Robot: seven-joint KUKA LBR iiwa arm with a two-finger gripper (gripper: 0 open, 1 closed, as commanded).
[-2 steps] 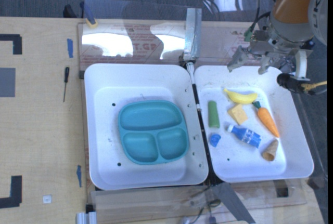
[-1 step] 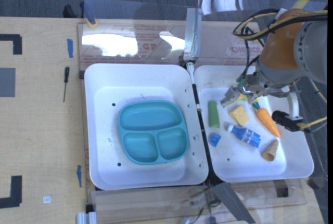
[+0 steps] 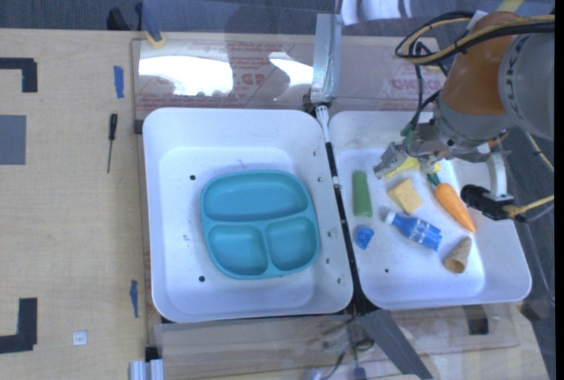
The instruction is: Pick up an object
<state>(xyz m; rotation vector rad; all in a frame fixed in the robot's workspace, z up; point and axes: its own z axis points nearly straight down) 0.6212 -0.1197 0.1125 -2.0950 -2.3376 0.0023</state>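
My gripper (image 3: pixel 407 160) hangs low over the back of the right bin (image 3: pixel 502 281), under the grey arm with its orange band (image 3: pixel 476 74). A yellow object (image 3: pixel 402 166) lies right beneath it, partly hidden; I cannot tell whether it is touched. Just in front sits a yellow cheese block (image 3: pixel 405 195). An orange carrot (image 3: pixel 453 204) lies to the right, and a blue-and-white bottle (image 3: pixel 416 229) in the bin's middle. A green cylinder (image 3: pixel 360 193) and a small blue piece (image 3: pixel 363 237) lie by the left wall. An ice-cream cone (image 3: pixel 457 255) rests near the front.
The left bin (image 3: pixel 167 149) holds a teal divided plate (image 3: pixel 259 223). A metal divider post (image 3: pixel 325 61) and a clear panel stand behind the bins. Black cables loop around the arm at the upper right. Wooden bench lies to the left.
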